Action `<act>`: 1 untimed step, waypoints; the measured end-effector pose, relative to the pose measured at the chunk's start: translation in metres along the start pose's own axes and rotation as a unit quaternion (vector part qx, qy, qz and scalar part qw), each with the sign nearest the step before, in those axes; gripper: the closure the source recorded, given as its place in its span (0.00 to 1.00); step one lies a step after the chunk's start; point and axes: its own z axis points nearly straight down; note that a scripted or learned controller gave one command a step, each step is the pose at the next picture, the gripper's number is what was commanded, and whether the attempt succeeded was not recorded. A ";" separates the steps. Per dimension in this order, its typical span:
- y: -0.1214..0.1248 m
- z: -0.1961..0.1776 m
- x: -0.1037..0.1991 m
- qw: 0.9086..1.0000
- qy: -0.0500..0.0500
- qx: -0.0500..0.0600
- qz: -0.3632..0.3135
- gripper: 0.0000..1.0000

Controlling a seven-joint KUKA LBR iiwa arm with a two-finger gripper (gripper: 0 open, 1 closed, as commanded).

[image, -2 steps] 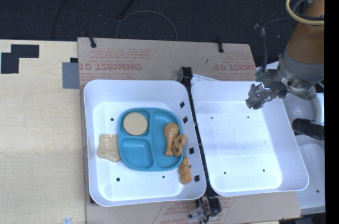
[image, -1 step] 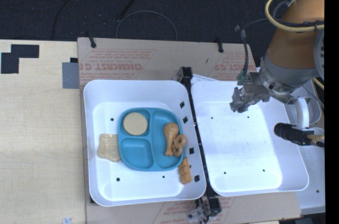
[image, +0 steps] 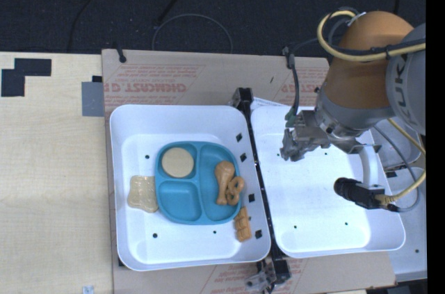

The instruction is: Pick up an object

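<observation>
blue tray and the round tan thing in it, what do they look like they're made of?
Blue tray: looks like moulded plastic, with a smooth, even colour, rounded compartment walls and a soft sheen. Round tan disc: probably a plastic or rubber toy food, like a cookie or bun; flat matte top, uniform colour. Too small to tell hard from soft.

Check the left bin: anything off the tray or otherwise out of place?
Two items sit off the blue tray. A pale flat piece lies on the left bin floor, touching the tray's left edge. A small brown piece lies just past its lower right corner. The round disc and drumstick-shaped piece sit in compartments.
</observation>
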 end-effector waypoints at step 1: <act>-0.010 0.004 0.059 1.000 0.000 -0.001 0.000 1.00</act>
